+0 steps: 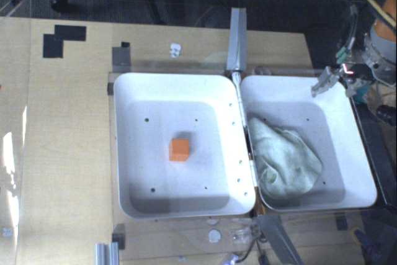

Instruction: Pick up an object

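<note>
My gripper [327, 80] hovers over the right bin's [366, 183] far right corner, arm reaching in from the right (whether my fingers are open, I cannot tell). The orange block [179, 149] sits mid left bin [133, 152]; a crumpled cloth [284, 158] fills the right.

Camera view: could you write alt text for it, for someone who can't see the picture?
Two shallow white bins sit side by side on a wooden bench, seen from above: the left bin holds a small orange cube, the right bin a crumpled pale cloth. The robot's claw hangs over the right bin's far right corner, holding nothing.
</note>
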Tool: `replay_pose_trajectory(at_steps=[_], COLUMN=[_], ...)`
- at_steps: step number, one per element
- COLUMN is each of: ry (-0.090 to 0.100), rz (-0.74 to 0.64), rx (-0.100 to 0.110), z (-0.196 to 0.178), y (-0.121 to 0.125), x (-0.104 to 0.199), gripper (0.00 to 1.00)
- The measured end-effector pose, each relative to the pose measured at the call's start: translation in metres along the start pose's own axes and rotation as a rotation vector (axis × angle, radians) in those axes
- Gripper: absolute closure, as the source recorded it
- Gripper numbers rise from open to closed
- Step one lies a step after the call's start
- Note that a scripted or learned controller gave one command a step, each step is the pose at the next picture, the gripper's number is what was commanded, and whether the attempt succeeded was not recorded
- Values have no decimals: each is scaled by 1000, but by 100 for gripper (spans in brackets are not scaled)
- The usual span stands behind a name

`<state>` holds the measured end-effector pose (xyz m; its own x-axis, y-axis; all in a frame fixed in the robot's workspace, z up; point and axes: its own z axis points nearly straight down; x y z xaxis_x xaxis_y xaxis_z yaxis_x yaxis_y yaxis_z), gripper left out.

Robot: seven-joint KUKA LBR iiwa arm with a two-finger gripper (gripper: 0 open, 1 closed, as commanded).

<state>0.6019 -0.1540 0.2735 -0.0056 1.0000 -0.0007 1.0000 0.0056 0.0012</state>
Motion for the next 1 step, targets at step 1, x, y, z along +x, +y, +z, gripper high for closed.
replay_pose_trajectory(at_steps=[1], ry=[1], rz=[-364], rx=[-1], z=[122], y=[28], x=[2], gripper=[0])
